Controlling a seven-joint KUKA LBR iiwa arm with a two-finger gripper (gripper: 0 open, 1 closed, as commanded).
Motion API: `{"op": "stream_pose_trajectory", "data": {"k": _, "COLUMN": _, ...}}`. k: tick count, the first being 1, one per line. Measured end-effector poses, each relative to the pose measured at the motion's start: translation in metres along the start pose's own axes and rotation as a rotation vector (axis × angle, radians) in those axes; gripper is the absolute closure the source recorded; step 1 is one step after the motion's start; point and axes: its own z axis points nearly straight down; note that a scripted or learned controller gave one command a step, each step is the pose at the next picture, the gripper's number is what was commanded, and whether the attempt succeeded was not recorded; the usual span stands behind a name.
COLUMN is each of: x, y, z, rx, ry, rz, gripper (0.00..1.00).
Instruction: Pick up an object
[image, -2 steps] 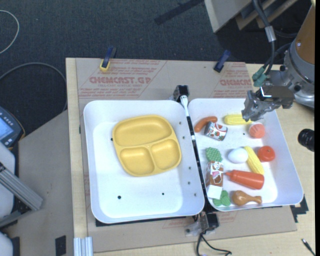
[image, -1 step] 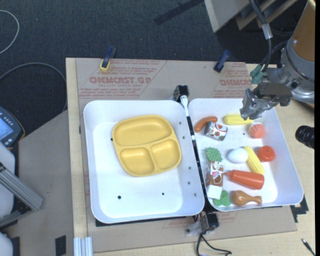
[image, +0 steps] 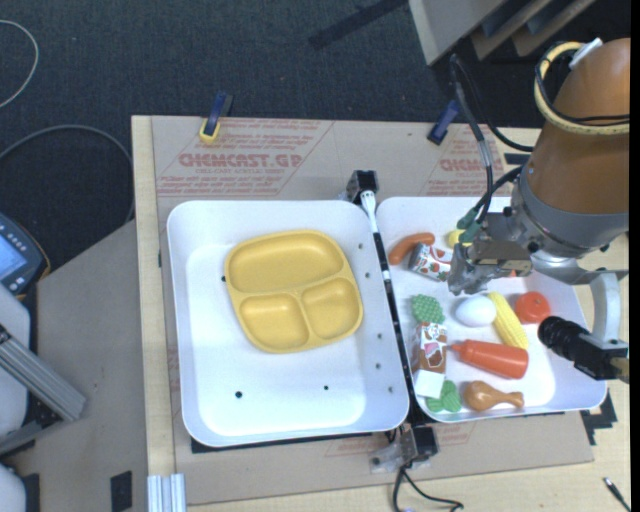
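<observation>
The right white bin (image: 570, 400) holds several toy foods: a brown sausage (image: 411, 246), a white egg (image: 475, 311), a yellow corn cob (image: 508, 320), a red tomato (image: 532, 306), a long red pepper (image: 492, 358) and a chicken drumstick (image: 490, 397). My gripper (image: 463, 283) hangs over this bin's upper middle, just above and left of the egg and beside a small printed carton (image: 432, 262). Nothing shows held in it. The wrist body hides what lies directly under it.
The left bin (image: 200, 380) carries a yellow three-part plate (image: 292, 290). A green waffle piece (image: 427, 307), a printed packet (image: 431, 345), a white cube (image: 430, 384) and a green leafy piece (image: 447, 398) line the right bin's left side. The divider rim (image: 385, 290) runs between the bins.
</observation>
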Motion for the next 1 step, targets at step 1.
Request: {"op": "stream_pose_trajectory", "data": {"k": 1, "x": -0.0001, "y": 0.0024, "z": -0.0165, "rx": -0.017, "ry": 0.000, "rz": -0.001, "gripper": 1.00}}
